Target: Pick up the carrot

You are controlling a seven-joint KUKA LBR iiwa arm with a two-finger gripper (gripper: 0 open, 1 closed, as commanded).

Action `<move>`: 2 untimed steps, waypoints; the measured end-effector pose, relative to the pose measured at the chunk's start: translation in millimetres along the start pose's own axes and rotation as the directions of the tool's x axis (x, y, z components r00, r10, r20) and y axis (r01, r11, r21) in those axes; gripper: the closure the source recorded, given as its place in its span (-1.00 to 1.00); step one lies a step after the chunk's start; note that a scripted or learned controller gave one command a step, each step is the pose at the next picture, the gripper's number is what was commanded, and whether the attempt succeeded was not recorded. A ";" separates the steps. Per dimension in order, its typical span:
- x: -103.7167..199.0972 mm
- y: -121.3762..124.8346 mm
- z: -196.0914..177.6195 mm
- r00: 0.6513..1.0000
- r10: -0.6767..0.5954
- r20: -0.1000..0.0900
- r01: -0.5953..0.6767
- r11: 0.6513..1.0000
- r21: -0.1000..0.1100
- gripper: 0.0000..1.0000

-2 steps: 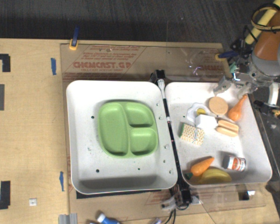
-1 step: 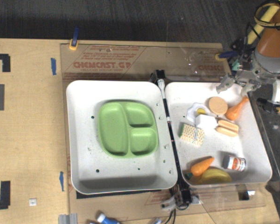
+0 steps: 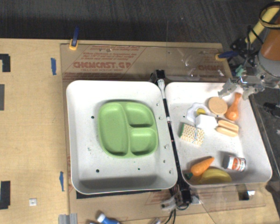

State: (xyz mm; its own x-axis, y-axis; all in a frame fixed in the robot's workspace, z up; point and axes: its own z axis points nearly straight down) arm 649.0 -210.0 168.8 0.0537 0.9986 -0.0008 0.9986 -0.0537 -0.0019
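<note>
Carrot in the right bin, arm at the far right corner.
The carrot (image 3: 202, 165) lies near the front wall of the right bin (image 3: 256, 139), touching a banana (image 3: 215, 175), with bare floor just behind it. The gripper (image 3: 239, 84) hovers over the back right rim, well apart; its grip cannot be made out. The left bin (image 3: 79, 125) holds a green tray (image 3: 128, 128).

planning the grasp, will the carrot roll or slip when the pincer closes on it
The carrot looks smooth and tapered, so it may squirt out toward its thin end. Its round body would likely roll if nudged, though the banana touching it should check that.
</note>
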 end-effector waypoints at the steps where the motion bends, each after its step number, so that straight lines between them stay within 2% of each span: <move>1: 3.8 -78.3 -3.4 0.999 -0.053 0.000 0.053 0.999 -0.001 -1.00; 2: 2.2 -52.4 73.0 0.997 -0.074 -0.001 0.074 0.997 -0.003 -1.00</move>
State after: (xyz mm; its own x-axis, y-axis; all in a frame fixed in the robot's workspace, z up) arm 596.7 -205.0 95.9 -0.0203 0.9998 0.0006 0.9998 0.0203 0.0012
